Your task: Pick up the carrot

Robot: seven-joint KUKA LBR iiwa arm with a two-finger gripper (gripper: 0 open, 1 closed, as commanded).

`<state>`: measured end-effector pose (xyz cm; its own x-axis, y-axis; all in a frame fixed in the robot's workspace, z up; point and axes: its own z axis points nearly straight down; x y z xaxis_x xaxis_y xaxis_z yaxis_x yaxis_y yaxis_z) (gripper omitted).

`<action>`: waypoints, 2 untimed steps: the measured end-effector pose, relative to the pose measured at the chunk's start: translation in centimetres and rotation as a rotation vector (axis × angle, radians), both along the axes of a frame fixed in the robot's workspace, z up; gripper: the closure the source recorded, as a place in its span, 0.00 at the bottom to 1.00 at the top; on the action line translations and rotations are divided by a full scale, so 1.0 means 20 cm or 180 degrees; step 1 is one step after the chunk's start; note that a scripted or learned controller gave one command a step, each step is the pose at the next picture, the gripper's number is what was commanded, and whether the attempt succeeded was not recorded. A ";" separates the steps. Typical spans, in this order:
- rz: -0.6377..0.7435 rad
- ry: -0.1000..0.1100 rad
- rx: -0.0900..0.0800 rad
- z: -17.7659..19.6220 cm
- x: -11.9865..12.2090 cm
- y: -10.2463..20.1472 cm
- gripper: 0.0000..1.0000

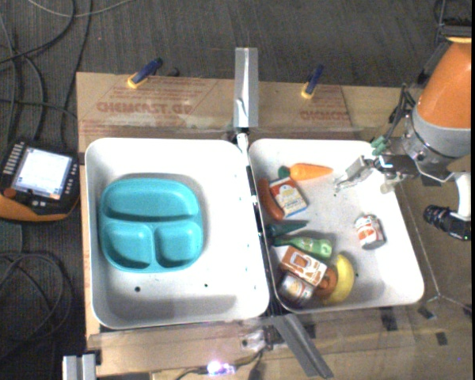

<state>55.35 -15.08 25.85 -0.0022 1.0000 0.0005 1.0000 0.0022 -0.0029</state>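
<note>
1. You see the small orange carrot with a green top (307, 170) lying at the far edge of the right shallow white bin (404, 248), just beside a small red and white carton (288, 195).
2. The two-finger gripper (356, 174) hovers to the right of the carrot, apart from it; its jaws stand apart and hold nothing.
3. The left white bin (95, 291) holds a turquoise divided plastic tray (152, 222).

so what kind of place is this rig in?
Likely a robotics lab bench: two white bins on a board held by clamps, a teach pendant on the carpet, loose cables, toy food like the carrot.
</note>
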 end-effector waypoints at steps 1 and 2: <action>0.0160 0.0003 -0.0001 -0.44 0.31 0.24 0.00; 0.0160 0.0002 -0.0001 -0.44 0.31 0.24 0.00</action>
